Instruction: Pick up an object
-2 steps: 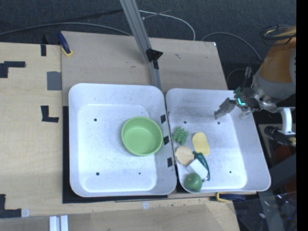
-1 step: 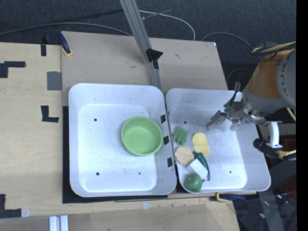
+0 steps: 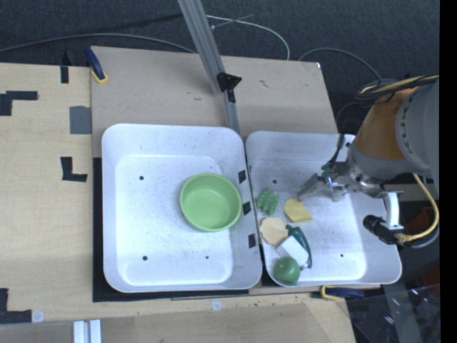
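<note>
The nearest loose thing to the gripper [image 3: 314, 187] is a yellow wedge-shaped piece [image 3: 297, 211], lying just below and left of the fingertips near the middle of the right bin [image 3: 371, 263], apart from them. The gripper's thin fingers point left and down over the bin floor, and they look spread a little with nothing between them. Left of the wedge, near the bin's left wall, sits a small green knobbly object [image 3: 268, 201], too small to identify. Below it lies a pale tan round piece [image 3: 273, 231], touching a white block with a dark green handle-like part [image 3: 298, 246]; their outlines run together and are hard to separate. A green ball [image 3: 286, 270] rests at the bin's lower edge, just beside the white block. The bin's right half and upper left corner are bare. The arm [image 3: 400, 134] comes in over the right rim and hides part of it. In the left bin [image 3: 121, 191] a green bowl [image 3: 210, 202] stands upright toward the right wall, with open floor around it.
</note>
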`<action>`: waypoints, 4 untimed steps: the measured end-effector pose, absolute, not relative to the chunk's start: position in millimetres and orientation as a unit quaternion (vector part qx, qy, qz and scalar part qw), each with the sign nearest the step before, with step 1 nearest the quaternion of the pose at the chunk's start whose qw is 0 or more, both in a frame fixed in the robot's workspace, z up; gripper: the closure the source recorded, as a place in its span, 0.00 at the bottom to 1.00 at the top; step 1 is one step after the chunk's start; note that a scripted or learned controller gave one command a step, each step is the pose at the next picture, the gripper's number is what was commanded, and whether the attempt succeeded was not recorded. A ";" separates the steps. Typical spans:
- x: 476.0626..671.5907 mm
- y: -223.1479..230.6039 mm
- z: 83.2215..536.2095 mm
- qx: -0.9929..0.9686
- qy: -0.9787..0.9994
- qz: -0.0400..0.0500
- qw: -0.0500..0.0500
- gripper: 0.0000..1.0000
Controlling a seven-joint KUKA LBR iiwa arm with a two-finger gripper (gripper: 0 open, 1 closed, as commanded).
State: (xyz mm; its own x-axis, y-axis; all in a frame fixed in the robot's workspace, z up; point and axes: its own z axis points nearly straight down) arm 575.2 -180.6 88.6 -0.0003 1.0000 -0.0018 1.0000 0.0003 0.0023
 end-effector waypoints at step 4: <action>587.0 -174.9 236.2 0.706 0.708 0.001 0.001 1.00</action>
State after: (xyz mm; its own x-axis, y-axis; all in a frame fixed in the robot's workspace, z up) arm 587.0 -174.9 236.2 -0.0018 1.0000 -0.0010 1.0000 0.0018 0.0031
